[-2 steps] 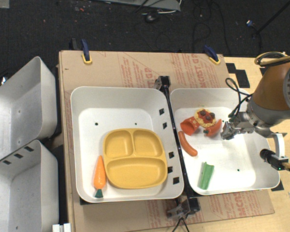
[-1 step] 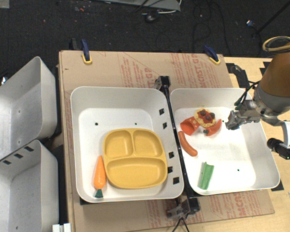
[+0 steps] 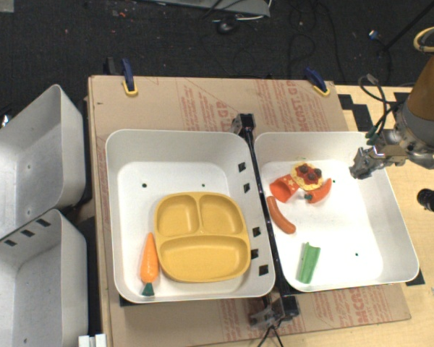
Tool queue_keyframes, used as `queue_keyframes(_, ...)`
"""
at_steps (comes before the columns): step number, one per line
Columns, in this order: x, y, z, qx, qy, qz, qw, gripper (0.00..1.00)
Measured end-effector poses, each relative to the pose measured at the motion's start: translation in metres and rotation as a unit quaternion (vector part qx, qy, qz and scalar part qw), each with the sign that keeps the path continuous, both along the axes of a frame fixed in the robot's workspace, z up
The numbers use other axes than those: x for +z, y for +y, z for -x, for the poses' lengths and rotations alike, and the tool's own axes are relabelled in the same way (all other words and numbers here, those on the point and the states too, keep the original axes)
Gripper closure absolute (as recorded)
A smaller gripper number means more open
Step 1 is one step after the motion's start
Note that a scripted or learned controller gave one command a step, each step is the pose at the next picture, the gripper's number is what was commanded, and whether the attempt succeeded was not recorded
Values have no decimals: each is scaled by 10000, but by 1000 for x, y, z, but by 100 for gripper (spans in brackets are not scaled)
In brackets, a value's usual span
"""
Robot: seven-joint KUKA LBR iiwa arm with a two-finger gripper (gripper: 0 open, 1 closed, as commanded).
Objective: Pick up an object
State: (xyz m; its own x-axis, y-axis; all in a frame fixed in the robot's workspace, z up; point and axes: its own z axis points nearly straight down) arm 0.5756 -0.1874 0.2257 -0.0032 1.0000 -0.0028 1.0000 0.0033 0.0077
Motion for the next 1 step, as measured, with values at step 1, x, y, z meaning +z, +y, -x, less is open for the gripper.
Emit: queue_keyframes(1,32,0,-1,-4,19,-5,10000,100)
